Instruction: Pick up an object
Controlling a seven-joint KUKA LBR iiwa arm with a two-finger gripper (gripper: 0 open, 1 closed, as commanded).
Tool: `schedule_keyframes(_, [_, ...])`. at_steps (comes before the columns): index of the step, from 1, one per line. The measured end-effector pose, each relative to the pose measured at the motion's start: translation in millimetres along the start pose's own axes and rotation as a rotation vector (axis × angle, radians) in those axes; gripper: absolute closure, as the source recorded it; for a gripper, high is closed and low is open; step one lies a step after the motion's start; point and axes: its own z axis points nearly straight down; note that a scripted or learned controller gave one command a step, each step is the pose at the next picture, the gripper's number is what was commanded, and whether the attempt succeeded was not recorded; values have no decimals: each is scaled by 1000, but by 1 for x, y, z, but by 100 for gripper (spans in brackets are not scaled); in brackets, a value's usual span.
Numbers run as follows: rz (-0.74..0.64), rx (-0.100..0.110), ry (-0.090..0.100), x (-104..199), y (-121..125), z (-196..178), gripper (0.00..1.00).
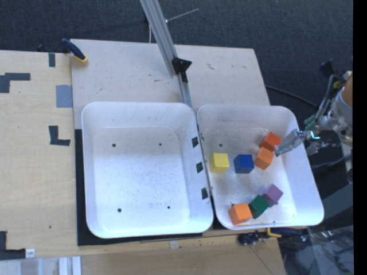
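The right bin holds several small blocks. A yellow block and a blue block lie near its middle. Two orange blocks sit stacked or touching towards the right wall. My gripper reaches in over the bin's right rim, its tip right beside these orange blocks; nothing visibly sits in it. A purple block, a green block and another orange block cluster near the front wall.
The left bin stands beside the right one, sharing a middle rim. A grey metal rail slants across the bench behind the bins. Cables and the arm's wrist sit off the right side.
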Motion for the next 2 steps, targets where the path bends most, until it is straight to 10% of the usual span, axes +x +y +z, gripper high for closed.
schedule_keyframes(2, [0, 1, 0, 8, -7, 50, 0])
